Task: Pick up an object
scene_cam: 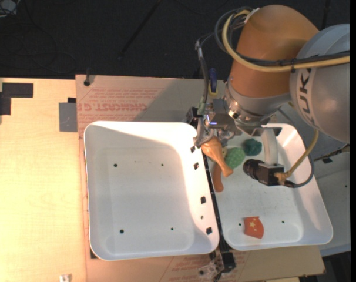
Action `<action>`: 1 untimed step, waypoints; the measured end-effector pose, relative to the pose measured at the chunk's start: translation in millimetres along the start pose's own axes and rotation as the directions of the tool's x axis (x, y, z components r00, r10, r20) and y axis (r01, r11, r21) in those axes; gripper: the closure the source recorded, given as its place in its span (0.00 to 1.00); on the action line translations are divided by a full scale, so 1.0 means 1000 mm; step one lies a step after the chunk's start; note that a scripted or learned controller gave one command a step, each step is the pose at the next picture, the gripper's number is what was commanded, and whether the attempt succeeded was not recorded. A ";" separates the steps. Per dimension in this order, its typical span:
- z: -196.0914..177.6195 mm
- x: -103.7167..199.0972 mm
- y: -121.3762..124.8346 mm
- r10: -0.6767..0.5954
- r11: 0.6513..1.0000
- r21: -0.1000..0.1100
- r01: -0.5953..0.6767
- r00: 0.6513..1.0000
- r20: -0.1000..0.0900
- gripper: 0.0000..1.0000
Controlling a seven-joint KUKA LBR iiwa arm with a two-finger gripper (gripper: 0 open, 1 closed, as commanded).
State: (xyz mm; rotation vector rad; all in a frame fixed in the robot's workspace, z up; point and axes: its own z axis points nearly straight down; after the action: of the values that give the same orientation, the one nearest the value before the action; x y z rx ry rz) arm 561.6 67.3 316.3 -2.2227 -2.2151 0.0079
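Green balls (235, 156) crowd orange toy (217, 160) under claw (212, 135).

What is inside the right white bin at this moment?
In the right bin: an orange-tan toy, two green objects, a red-orange piece. The arm covers its far part.

Two white bins (145, 187) sat side by side on a brown cardboard sheet (137, 101). A pale wooden bench (31, 187) lay beneath.
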 end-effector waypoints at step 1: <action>0.124 -0.020 -0.004 0.000 1.000 0.011 0.000 1.000 0.001 1.00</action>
State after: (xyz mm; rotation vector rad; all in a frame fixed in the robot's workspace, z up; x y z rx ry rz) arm 556.5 47.2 191.9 -2.2178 -2.2107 0.0214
